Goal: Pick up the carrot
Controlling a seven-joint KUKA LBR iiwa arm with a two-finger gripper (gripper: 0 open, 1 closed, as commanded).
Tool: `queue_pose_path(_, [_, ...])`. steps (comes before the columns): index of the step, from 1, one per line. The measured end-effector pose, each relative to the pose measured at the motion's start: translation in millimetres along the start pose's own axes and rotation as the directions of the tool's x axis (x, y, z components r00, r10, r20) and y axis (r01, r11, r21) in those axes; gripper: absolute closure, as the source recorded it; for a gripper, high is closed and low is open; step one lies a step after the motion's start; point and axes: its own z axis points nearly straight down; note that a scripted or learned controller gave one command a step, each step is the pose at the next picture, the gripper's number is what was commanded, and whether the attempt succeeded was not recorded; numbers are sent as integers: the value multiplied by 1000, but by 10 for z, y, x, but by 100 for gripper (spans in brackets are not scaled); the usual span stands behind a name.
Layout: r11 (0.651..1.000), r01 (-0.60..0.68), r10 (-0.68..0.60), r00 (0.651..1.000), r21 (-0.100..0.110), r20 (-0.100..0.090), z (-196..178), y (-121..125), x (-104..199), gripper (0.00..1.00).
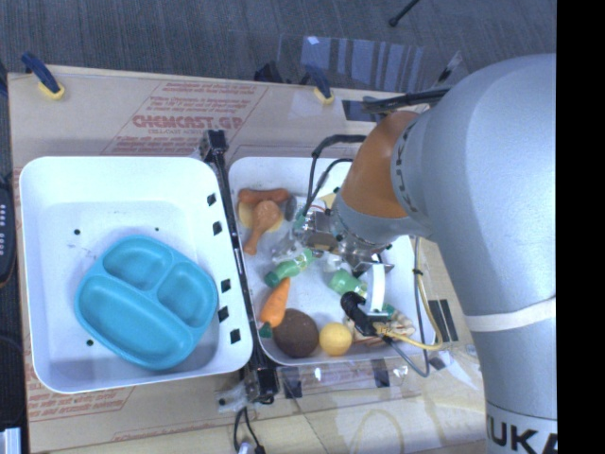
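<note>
A brown paper sheet (123,112) is covering the bench, and a dark grey carpet (189,8) is showing beyond it at 12 o'clock. Blue clamps (43,76) are pinching the sheet's far edge. Two white bins are sitting side by side on it.

The left bin (38,187) is holding a blue divided plate (146,299), which is lying toward its 6 o'clock side.

The right bin (284,168) is holding the clutter. The carrot (276,303) is lying at about 7 o'clock in this bin, close to the left wall, its green tip pointing toward 7 o'clock. A brown ball (296,333) is sitting just beside the carrot at its 5 o'clock, and a yellow ball (335,339) is lying at 3 o'clock of the brown one. A green piece (288,268) is lying just above the carrot at 12 o'clock, and a tan drumstick (260,220) is lying farther up.

The grey arm (492,216) is reaching in from 3 o'clock and hiding the bin's right half. The gripper (319,239) is hanging over the bin's middle, at 1 o'clock of the carrot and apart from it; whether it is open or closed cannot be told.

Red print on the sheet is reading "CHEMCAST GP" (189,121). The letters "UKA" (522,433) are showing on the arm.
</note>
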Motion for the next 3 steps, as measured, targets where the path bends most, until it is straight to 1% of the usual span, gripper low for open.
queue_pose_path(1, [992,-124,124,992,2,-2,146,-699,-12,0])
queue_pose_path(2, [993,-116,116,993,4,-3,46,-686,-9,100])
queue_pose_path(3, [917,-399,399,917,-6,-6,-894,-53,380,100])
